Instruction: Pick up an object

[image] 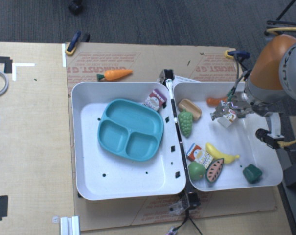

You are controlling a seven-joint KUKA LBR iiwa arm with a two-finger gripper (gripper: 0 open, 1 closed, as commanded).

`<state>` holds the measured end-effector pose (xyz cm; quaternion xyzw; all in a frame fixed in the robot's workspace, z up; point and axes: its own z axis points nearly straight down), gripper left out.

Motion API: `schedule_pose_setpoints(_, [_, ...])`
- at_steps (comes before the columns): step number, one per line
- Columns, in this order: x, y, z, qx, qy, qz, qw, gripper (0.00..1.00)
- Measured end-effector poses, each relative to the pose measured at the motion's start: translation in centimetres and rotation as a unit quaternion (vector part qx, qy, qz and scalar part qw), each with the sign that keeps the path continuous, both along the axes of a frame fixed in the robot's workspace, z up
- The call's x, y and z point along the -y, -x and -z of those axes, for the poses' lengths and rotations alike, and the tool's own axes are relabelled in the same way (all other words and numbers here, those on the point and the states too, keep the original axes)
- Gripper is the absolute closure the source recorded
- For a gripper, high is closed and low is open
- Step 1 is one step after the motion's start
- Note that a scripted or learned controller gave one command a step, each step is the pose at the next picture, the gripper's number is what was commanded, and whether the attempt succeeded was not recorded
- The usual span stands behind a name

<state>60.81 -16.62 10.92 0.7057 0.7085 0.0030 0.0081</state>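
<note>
Camera view: end effector (225, 114) over right bin (245, 142), pinching small white carton (228, 117). Raise straight up, keep pinch firm, avoid orange piece (215, 101) beside.

The arm (280, 67) is cut off by the right edge. The claw (225, 114) covers part of an orange thing (214, 101) just left of it, too hidden to name. A small white item (228, 119) sits at its tip; whether it is gripped is unclear.
</note>
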Motion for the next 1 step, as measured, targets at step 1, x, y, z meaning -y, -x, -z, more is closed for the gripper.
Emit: schedule_pose_setpoints(1, [-0.44,-1.55,0.54,0.0,0.0049,-0.097,0.9953,0.0])
